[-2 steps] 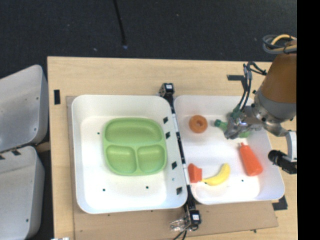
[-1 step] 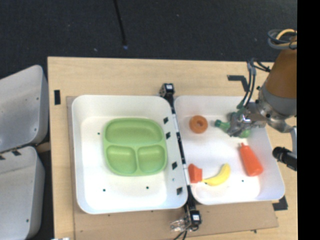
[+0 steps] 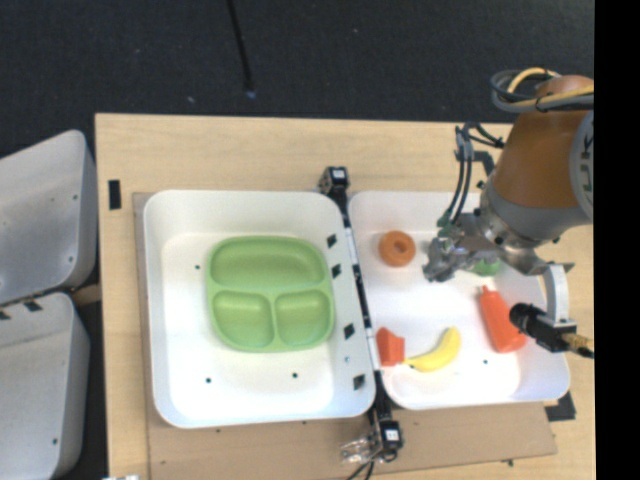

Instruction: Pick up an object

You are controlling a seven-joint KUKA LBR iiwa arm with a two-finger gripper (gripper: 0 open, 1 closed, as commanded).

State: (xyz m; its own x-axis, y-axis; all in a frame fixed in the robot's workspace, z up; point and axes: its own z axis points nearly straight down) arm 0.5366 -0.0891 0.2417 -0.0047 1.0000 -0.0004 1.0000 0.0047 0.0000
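Now the gripper [image 3: 445, 258] hangs low over the right bin [image 3: 420, 208], in its upper half, and the grey arm [image 3: 535, 163] with its orange band comes to it from the right side of the camera view. Whether the gripper is open or closed I cannot tell, because the wrist covers it from above, and no object can be seen held in it. Just beside the gripper, on its right, a small green object [image 3: 487, 265] shows partly from under the wrist; its shape is not clear. To the left of the gripper, near it but apart, an orange ring [image 3: 397, 248] lies flat on the floor of the bin. In the lower half of the same bin a yellow banana [image 3: 438, 351] lies curved, with its upper end pointing up and right. A small orange-red block [image 3: 389, 347] sits just beside the banana's left end, close to the left wall of the bin. A longer orange-red piece [image 3: 499, 318] lies to the right of the banana, below the wrist, a little tilted. The left bin [image 3: 180, 228] holds a green plate [image 3: 270, 290] with three compartments, one wide above and two smaller below, and it rests flat in the middle of that bin. Both bins stand side by side, touching, on the pale wooden bench [image 3: 250, 153].
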